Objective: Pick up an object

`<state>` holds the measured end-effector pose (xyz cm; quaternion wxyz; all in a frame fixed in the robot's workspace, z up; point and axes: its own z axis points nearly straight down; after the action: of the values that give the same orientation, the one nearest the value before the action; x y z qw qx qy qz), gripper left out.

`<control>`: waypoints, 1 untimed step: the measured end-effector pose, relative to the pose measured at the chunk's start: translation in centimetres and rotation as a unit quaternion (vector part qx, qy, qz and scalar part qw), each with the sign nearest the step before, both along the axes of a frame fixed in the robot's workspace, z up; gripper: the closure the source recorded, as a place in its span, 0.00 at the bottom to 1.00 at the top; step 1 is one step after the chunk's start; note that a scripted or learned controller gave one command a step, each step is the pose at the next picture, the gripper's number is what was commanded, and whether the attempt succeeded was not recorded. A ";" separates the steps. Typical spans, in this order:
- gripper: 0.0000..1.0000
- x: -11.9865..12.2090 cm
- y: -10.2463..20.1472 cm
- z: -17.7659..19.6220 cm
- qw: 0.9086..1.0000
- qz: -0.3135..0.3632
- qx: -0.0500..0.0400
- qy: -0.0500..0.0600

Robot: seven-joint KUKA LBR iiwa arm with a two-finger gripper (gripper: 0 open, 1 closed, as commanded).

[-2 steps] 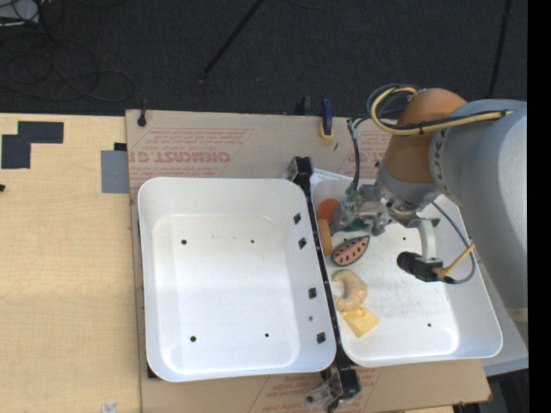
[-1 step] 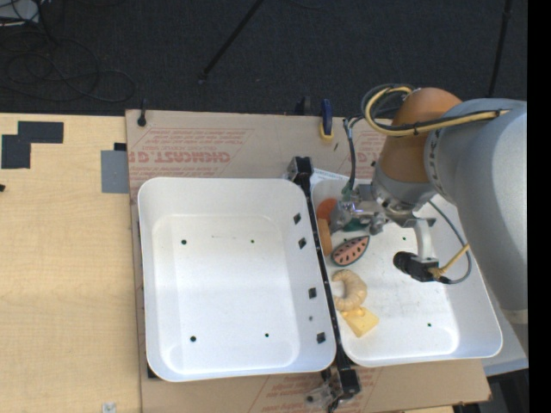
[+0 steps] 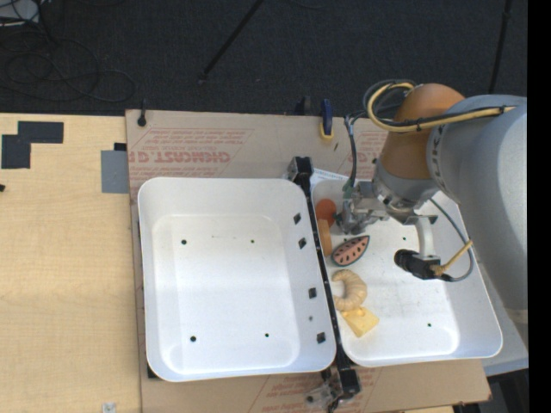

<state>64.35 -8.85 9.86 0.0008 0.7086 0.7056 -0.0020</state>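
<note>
Where the grey arm (image 3: pixel 482 188) reaches in from three o'clock, its gripper (image 3: pixel 355 222) hangs low over the upper-left part of the right bin (image 3: pixel 448 334), just beside the divider between the two bins. Whether its jaws stand open or shut cannot be told from this angle. Contents of the right bin, all along its nine o'clock edge: an orange piece (image 3: pixel 325 210) just beside the gripper at its nine o'clock; a watermelon slice (image 3: pixel 350 249) directly at the gripper's six o'clock, close beneath it; a tan doughnut-shaped piece (image 3: pixel 349 289) further toward six o'clock; a yellow wedge (image 3: pixel 361 322) touching the doughnut's lower side. Left bin (image 3: pixel 225 278): white, shallow, adjoining.
</note>
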 end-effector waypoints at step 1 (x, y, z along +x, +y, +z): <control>1.00 -2.3 0.4 -1.2 1.000 0.001 0.002 0.002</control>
<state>62.02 -8.47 8.65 -0.0025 0.7078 0.7064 -0.0021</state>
